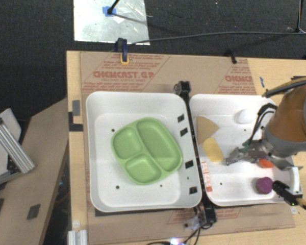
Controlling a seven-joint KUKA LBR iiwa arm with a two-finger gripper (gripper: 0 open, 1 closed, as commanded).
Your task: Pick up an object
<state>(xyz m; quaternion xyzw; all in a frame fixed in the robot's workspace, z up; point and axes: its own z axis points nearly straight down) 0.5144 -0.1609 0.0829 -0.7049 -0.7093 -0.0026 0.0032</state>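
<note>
We see the gripper [233, 157] low in the right white bin [229, 193], jaws slightly apart w/ nothing btwn them, tip aimed left at the pale yellow oblong object [212, 150] lying just beside it, long axis running roughly front-to-back.

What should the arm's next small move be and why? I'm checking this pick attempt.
Probably a short shift left and down: the gripper sits in the right bin just beside the yellow object, nothing visibly between its fingers. The purple object lies farther off.
</note>
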